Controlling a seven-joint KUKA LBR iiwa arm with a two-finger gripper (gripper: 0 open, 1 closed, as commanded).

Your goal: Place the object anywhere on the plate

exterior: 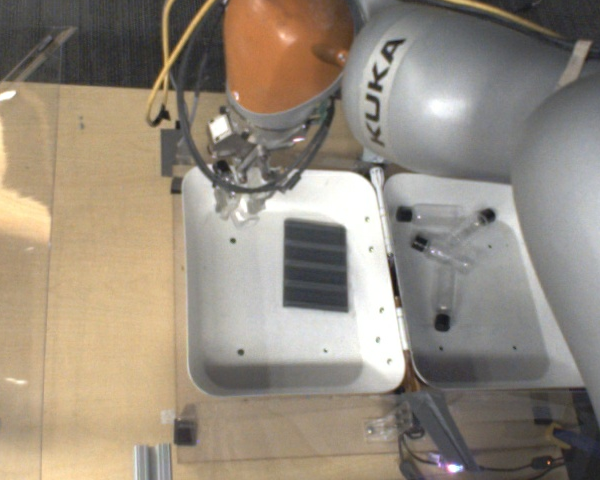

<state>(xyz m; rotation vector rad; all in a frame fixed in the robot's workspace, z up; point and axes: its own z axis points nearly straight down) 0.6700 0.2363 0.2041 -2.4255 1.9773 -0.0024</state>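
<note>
The dark grey ribbed rectangular plate (316, 265) lies flat in the middle of the left shallow white bin (212, 320), its ridges running across it, well clear of the bin walls. Over in the right shallow white bin (525, 353) sit the clear plastic tubes with black caps (446, 251), a loose jumble of them crossing one another near the bin's far end, one lying straight toward the near side. The grey arm with its orange band (280, 38) is reaching across from the right, and its two-finger gripper (242, 200) hangs above the far left corner of the left bin, away from the plate and far from the tubes. I see nothing between the fingers, and from this angle I cannot tell how wide the claw stands. Yellow and black cables (185, 38) loop off the wrist.
</note>
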